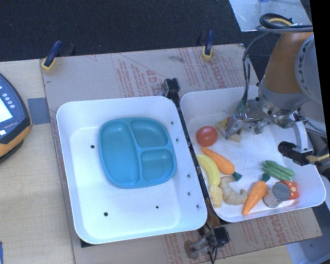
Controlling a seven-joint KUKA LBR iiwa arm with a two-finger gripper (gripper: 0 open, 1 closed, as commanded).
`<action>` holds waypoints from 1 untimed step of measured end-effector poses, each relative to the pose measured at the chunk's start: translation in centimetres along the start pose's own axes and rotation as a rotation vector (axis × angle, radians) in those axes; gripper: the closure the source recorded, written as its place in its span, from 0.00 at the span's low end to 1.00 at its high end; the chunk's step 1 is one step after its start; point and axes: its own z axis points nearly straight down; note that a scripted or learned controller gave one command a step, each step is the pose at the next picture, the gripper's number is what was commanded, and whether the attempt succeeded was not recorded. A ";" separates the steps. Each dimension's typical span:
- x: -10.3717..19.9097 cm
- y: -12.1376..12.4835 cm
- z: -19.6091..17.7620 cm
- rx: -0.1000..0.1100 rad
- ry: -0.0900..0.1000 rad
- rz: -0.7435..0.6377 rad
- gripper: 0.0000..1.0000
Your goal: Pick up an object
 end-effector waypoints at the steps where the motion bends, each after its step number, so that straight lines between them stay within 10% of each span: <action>1: -2.5 4.1 0.2 0.012 0.003 0.000 0.00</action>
